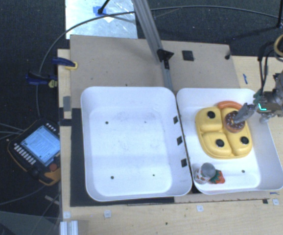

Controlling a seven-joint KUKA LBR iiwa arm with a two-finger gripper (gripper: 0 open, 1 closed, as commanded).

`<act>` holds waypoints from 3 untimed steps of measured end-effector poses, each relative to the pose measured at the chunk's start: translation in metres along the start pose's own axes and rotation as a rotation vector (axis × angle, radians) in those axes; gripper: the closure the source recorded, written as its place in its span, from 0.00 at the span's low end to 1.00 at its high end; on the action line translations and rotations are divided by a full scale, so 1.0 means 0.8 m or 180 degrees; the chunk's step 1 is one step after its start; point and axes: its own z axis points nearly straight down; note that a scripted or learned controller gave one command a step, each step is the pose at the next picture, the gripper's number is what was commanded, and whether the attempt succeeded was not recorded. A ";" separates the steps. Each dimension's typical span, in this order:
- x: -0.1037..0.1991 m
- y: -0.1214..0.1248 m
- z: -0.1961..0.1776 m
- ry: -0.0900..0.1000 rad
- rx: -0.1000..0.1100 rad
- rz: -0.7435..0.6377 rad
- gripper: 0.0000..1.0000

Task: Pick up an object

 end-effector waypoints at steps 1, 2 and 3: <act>0.000 0.000 0.000 -0.0001 -0.0002 0.0000 0.00; -0.004 0.010 0.058 -0.0001 0.0007 0.0009 0.00; -0.014 0.017 0.127 0.0000 0.0010 0.0011 0.00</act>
